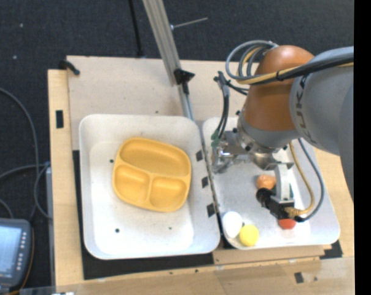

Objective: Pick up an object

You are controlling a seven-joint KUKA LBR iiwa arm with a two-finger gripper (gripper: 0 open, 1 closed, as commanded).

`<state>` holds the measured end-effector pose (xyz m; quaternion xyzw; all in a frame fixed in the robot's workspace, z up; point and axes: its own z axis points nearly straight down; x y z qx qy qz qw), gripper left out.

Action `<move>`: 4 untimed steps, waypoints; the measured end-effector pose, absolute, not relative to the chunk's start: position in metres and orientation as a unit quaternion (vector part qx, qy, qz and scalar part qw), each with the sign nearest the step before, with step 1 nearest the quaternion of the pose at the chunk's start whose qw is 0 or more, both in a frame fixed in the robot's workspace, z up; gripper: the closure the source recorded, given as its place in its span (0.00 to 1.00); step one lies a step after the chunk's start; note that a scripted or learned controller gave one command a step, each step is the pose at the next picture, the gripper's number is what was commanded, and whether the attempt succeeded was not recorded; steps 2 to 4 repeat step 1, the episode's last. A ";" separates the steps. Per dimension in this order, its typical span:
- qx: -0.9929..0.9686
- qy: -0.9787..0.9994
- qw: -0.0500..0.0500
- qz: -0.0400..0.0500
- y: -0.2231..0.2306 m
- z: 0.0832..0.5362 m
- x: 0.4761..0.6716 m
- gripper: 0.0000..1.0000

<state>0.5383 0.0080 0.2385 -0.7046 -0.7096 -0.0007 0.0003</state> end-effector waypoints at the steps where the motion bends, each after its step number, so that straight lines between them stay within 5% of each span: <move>1: -0.704 -0.710 0.001 -0.001 0.055 0.250 0.522 1.00; 4: -0.704 -0.710 0.001 -0.001 0.055 0.250 0.522 1.00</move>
